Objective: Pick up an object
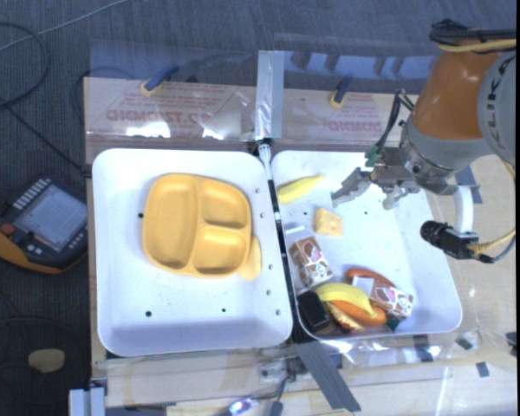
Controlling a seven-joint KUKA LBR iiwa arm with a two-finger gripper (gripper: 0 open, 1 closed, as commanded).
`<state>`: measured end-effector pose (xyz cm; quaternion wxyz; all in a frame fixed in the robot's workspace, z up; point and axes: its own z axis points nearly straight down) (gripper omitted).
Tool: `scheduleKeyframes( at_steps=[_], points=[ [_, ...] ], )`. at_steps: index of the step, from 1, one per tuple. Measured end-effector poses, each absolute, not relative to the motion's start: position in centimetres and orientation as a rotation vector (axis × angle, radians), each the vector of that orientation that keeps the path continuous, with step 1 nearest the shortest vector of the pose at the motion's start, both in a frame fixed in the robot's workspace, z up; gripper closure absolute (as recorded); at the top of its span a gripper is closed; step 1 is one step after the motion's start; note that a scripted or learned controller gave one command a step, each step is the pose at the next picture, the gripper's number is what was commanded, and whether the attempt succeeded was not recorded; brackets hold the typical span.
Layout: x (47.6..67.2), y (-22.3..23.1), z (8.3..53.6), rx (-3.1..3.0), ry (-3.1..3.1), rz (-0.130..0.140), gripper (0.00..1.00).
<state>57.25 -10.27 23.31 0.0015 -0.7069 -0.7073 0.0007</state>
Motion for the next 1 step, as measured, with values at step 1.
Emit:
scheduleKeyframes(
  at_steps=[1],
  points=[
    [59.94, -10.49, 9.16, -2.015, -2.411, -0.001, 0.00]
  ],
)
